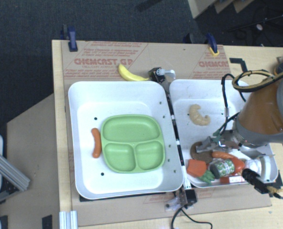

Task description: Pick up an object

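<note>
My gripper (pixel 212 145) hangs low over the front of the right bin (pixel 181 95), reaching in from the right. Just below it lie a brown disc (pixel 198 152) and an orange carrot (pixel 223 154). Crowded along the bin's front edge are a red block (pixel 196 168), a green leafy piece (pixel 207 177) and a green-labelled can (pixel 222 168). A beige curled pastry (pixel 198 115) lies alone further back in the same bin. Nothing shows between the gripper's tips.
The left bin (pixel 79 128) holds a green divided plate (pixel 132 143) and an orange sausage (pixel 96 142) to its left. A banana (pixel 131 75) lies on the bench behind the left bin. Black cables (pixel 237 82) loop over the right bin's back corner.
</note>
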You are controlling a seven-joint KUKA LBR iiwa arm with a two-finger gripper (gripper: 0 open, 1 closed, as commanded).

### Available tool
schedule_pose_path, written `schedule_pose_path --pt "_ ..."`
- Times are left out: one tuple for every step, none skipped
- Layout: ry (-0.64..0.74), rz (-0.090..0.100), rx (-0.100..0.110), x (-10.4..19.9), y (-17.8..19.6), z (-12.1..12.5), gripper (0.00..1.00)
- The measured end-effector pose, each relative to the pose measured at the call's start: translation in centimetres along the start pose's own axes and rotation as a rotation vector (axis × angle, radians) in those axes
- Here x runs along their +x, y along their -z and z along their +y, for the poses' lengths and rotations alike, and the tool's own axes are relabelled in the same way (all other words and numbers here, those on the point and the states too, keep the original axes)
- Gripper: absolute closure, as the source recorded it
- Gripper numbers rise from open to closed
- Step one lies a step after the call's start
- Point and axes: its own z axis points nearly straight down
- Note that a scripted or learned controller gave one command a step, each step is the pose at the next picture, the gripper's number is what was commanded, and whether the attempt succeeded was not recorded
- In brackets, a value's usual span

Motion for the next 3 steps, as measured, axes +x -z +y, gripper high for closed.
schedule_pose_path --pt "0.008 -0.003 -0.003 1.8 -0.1 7.0 0.00" --pt "0.000 -0.001 0.001 -2.2 0.0 1.2 0.00" --pt "0.012 -0.003 -0.007 1.4 -0.1 12.2 0.00"
